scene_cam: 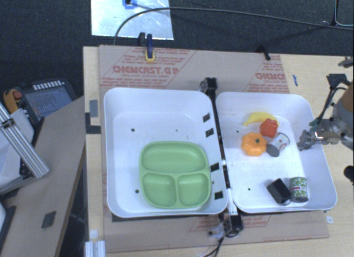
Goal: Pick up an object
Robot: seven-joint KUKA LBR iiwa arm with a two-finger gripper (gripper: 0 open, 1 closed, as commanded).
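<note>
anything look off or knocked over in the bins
Nothing looks spilled or broken. In the right bin, the green can and the small grey-and-white can lie on their sides. The green divided tray sits flat in the left bin.

left bin (119,139): white; plain
right bin (318,167): white; plain
divided plate (175,174): pale green; no pattern
banana-shaped piece (258,118): yellow
small round item (269,127): red
pumpkin-like ball (254,144): orange; small green spot at its top
small can (278,144): grey body; white label with a touch of red
block (279,191): black
tin (298,189): white; green print
board under the bins (182,67): tan cardboard; red lettering
floor (44,23): dark blue-grey
</note>
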